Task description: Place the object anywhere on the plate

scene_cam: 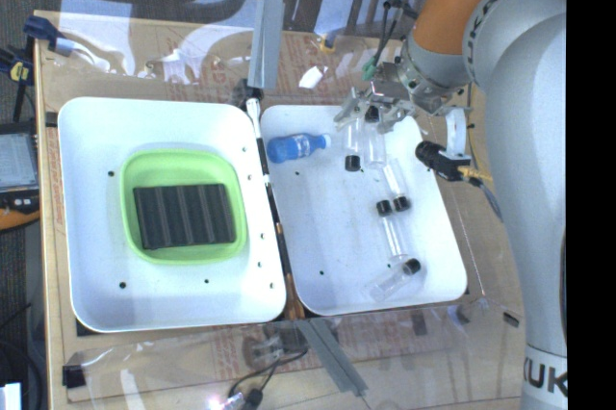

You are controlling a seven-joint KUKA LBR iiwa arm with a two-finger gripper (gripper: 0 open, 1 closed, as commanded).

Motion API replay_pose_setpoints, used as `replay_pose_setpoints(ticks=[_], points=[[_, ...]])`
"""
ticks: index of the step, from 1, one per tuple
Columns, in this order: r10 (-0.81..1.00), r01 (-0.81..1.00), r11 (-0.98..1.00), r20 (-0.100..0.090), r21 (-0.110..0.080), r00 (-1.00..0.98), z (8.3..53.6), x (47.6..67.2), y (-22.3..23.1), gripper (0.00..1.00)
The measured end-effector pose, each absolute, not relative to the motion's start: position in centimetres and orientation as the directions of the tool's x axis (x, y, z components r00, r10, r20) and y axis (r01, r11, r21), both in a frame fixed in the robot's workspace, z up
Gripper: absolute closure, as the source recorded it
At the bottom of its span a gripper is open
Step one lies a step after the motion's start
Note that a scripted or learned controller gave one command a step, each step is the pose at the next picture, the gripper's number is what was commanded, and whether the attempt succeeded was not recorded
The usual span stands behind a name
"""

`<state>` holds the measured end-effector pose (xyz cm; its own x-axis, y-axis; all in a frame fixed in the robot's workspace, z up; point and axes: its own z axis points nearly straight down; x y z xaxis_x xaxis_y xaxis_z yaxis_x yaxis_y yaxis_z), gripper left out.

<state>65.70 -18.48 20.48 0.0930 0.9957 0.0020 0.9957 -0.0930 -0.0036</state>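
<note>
Hovering end effector (pixel 369 151), fingers apart, holding nothing

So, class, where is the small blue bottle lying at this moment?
The blue bottle lies on its side in the right bin, near its upper-left corner, left of the gripper and across the divide from the green plate.

The right bin's (pixel 327 283) lower-left floor lies open. A blue bottle (pixel 296 146) blocks its upper-left corner, and clear tubes (pixel 395 235) run down its right side. In the left bin (pixel 82 206), the green plate (pixel 183 208) fills the middle, leaving bare margins around it.
</note>
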Motion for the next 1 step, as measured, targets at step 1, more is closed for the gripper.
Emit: replay_pose_setpoints(ticks=[1], points=[[0.996, 0.996, -0.093, 0.002, -0.003, 0.093, 20.51, 65.71, -18.49, 0.0]])
